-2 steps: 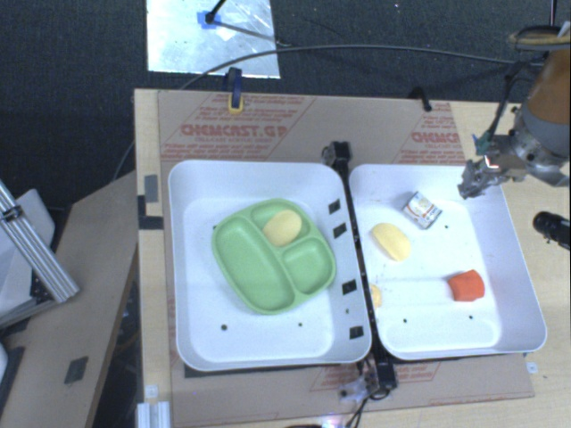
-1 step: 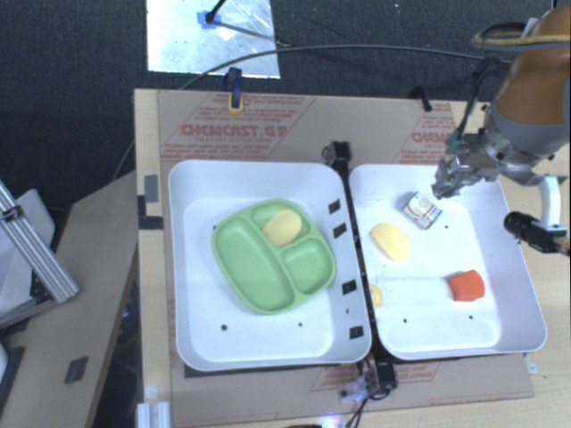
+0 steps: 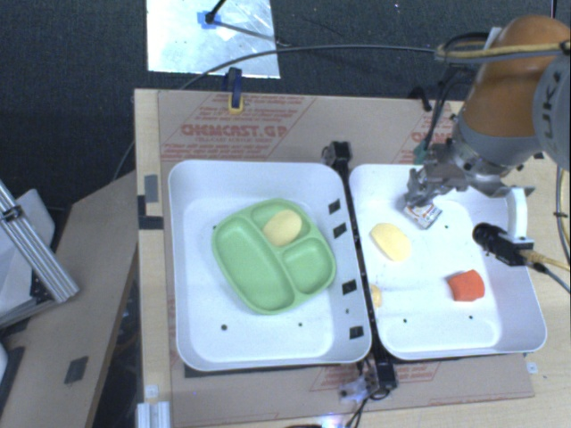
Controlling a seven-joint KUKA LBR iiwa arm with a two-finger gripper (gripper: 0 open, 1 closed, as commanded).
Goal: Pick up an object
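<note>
1. Well, closest to us, at the bottom of the frame, are the front edges of two white bins, the left bin point(image 3: 205, 328) and the right bin point(image 3: 500, 337).
2. Low in the right bin sits an orange block point(image 3: 465, 285), toward the lower right. A tiny yellow bit point(image 3: 376, 296) lies by that bin's left wall.
3. In the middle of the left bin is a green plate point(image 3: 259, 279) with a yellow blob point(image 3: 284, 227) in its top part. Both are well apart from the gripper.
4. A little higher in the right bin, on its left side, a pale yellow lump point(image 3: 391, 242) lies flat on the floor. I think this is the thing to grab, since it is the one nearest the gripper.
5. The lump is an oval. Its long way runs from upper left down to lower right.
6. The gripper point(image 3: 422, 210) is just up and to the right of the lump, near it but not touching. So the lump lies down and to the left from the gripper, and the next move turns on that short way.
7. I cannot tell if the gripper is spread apart or pressed together. The lump is not in its grip.
8. The arm point(image 3: 513, 87), grey and orange, comes in from the upper right and points the gripper down into the bin.
9. Farthest back, at the top, are a blue clamp point(image 3: 234, 87) and a shiny sheet point(image 3: 210, 25).
</note>
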